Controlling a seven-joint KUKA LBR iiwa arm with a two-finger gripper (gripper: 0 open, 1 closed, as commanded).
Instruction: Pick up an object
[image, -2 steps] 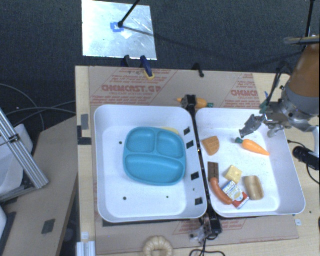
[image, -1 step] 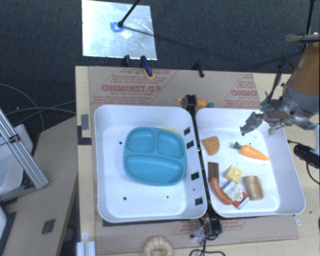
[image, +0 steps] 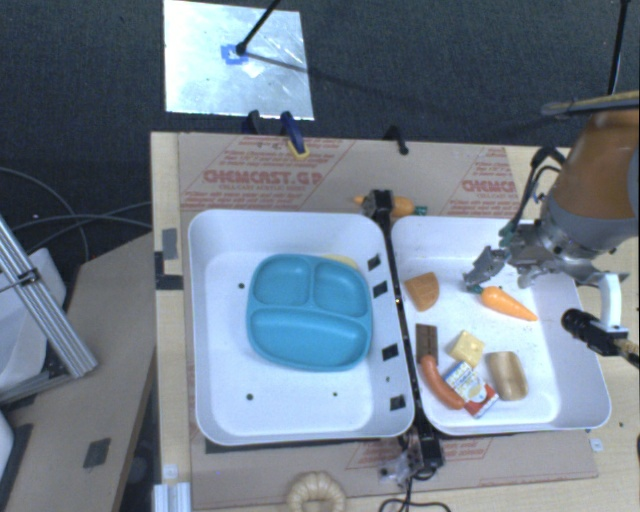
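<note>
In the right bin (image: 590, 395), the gripper (image: 487, 270) is seen low over the upper part of the floor, reaching in from the right. The carrot (image: 509, 304) is found just below and to the right of the fingertips, close beside them but not between them. Whether the fingers are spread or closed cannot be told, and nothing is seen held. The carrot lies flat, its long axis slanting from upper left to lower right, with the narrow tip pointed towards the lower right.
</note>
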